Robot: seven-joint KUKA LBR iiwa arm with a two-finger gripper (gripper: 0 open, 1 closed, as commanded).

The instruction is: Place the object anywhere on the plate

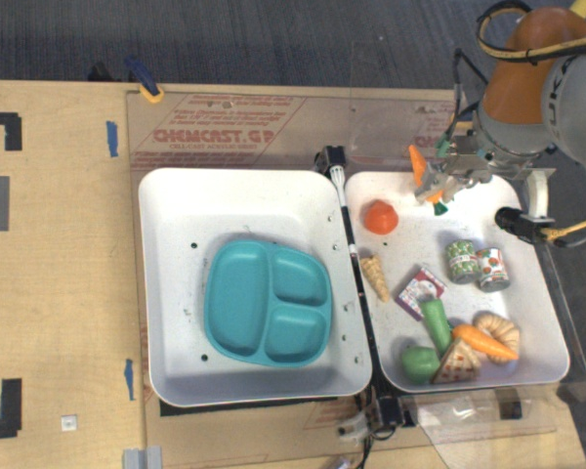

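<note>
Carrot (417,164), small and orange, hangs tilted at the far edge of the right bin (552,306), pinched between the fingers of the gripper (439,186). A green tip shows just below the fingers. The arm (532,76) enters over the bin's far right corner. The teal plate (269,302), with three compartments, lies in the middle of the left bin (166,262). In the right bin a tomato (380,217) sits near the far left corner, two cans (477,264) near the right edge, and more toy food along the near edge.
</note>
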